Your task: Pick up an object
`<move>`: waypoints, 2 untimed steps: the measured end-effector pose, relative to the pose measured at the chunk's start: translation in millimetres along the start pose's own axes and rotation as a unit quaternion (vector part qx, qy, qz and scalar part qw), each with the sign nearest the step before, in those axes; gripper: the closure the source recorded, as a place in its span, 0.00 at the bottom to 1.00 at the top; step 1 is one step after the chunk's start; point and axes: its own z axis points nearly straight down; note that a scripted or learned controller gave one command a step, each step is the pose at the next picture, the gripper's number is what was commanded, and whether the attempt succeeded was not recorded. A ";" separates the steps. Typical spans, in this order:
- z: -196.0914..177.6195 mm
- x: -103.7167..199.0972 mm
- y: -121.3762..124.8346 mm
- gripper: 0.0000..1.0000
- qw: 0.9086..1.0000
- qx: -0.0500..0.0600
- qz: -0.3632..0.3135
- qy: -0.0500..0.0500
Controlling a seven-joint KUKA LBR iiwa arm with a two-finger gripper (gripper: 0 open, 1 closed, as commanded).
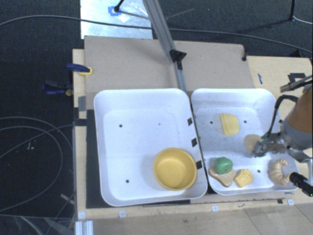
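The jaws point(258, 150) hang low in the right bin point(205, 102), at the right of the frame, just beside a round tan disc point(250, 142) lying on the bin floor; whether they are released or clenched cannot be told, as the tips are dark and small against the white. The grey arm point(299, 124) enters from the right edge, a black cable point(274, 114) looping over it.

Up and to the left of the jaws lies a pale yellow block point(229, 124). Along the bin's lower edge sit a croissant point(279, 171) at the right, a small yellow wedge point(243, 177) in the middle, and a green lump point(224, 165) resting on a tan slice point(221, 175) at the left.

The left bin point(117, 106) holds a yellow bowl point(175, 168), upright in its lower right corner, near the dividing rims. Both bins rest on the desk point(127, 62), with a blue and yellow clamp point(78, 69) on its left edge. A grey pole point(161, 23) slants down from the top of the frame.
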 end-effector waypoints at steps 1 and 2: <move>-55.6 9.4 -1.1 1.00 1.000 -0.002 -0.002 -0.002; -109.6 9.0 1.2 1.00 1.000 -0.002 -0.002 -0.002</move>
